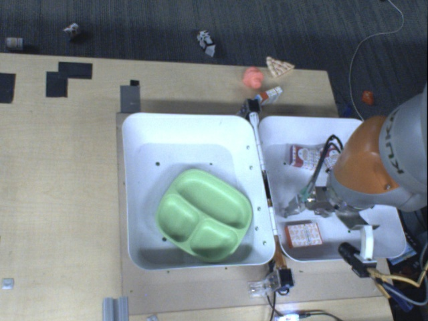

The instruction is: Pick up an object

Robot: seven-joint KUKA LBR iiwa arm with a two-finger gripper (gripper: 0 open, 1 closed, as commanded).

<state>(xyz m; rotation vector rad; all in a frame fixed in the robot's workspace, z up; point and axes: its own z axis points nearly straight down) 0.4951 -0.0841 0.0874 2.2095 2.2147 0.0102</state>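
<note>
In camera view, over right bin (348,129): my gripper (294,206) low near bin's left wall, between red-and-white packet (304,156) and patterned card (303,234), touching neither as far as I judge. Grip state: cannot tell. Green divided tray (204,212) sits tilted in left bin (167,132). Nothing visibly held; pick not yet done.
</note>
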